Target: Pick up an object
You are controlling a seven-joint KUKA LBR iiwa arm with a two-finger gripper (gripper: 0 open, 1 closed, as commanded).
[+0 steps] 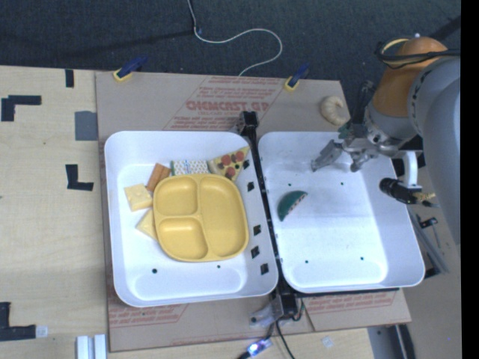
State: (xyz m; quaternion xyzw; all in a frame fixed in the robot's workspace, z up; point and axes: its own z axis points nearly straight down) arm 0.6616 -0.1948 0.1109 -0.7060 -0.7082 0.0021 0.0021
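Evidently the approach was under way: the gripper point(340, 159) hung spread and empty over the right bin point(389, 271) (far half), while the green wedge point(291, 203) lay nearby; next it probably needed centring and descending.

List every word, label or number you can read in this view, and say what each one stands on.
Red printed lettering on the cardboard sheet behind the bins: upside down and too blurred to read.
Red print on the cardboard's front edge: too small to read.
Nothing else in view carries legible text.
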